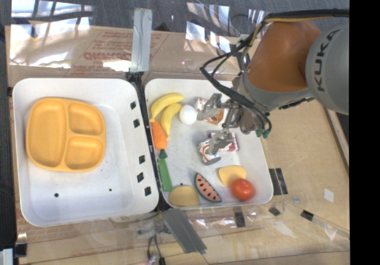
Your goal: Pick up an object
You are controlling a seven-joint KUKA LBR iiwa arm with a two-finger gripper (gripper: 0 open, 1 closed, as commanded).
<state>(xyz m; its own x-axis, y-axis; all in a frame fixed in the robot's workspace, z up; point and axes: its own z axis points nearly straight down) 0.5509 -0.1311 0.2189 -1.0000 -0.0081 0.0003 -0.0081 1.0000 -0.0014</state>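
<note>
1. Bench: brown surface carrying two shallow white bins side by side.
2. Arm: grey with an orange band, over the right bin's far right corner.
3. Left bin: holds a yellow divided tray toward its far left corner.
4. Right bin: holds all the small items.
5. Gripper: points down over the middle of the right bin, its tip at a crumpled red-and-white packet. Whether the jaws are spread or pinching the packet, I cannot tell.
6. Bananas: far left corner of the right bin, a white ball just beside them.
7. Carrot and green stick: along the left wall.
8. Near edge, left to right: yellow lump, watermelon slice, tomato, with a yellow wedge just behind the tomato.
</note>
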